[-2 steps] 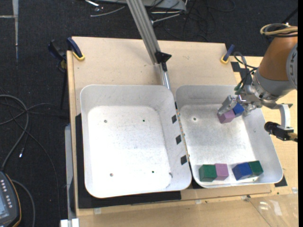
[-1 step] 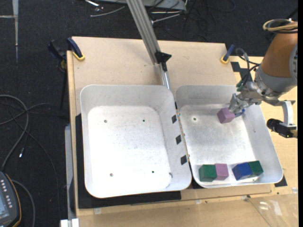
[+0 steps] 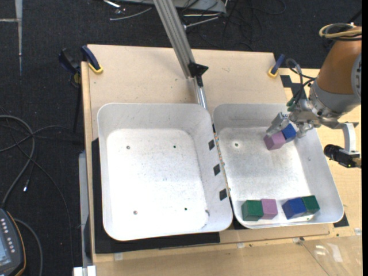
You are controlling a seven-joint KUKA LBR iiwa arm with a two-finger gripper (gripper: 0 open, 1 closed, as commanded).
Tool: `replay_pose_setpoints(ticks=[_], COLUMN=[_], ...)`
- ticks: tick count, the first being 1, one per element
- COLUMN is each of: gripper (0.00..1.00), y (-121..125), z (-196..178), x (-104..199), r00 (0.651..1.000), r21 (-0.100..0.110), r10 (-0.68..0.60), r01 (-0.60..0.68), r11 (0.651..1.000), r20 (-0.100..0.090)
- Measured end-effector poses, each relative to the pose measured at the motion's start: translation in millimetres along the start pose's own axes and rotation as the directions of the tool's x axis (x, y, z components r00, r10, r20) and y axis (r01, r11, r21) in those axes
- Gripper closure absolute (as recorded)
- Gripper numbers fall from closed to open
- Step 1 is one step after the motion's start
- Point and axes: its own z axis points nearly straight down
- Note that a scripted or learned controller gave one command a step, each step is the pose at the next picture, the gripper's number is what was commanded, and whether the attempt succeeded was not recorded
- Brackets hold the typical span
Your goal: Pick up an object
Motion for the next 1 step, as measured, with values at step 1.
replay_pose_setpoints(ticks=[1], gripper=[0.0], y=[20.0], z=[51.7], x=[-12.5], r00=[1.0], r21=[-0.022], r10=[0.0], r01=[0.0], r11=[1.0], r20=[0.005])
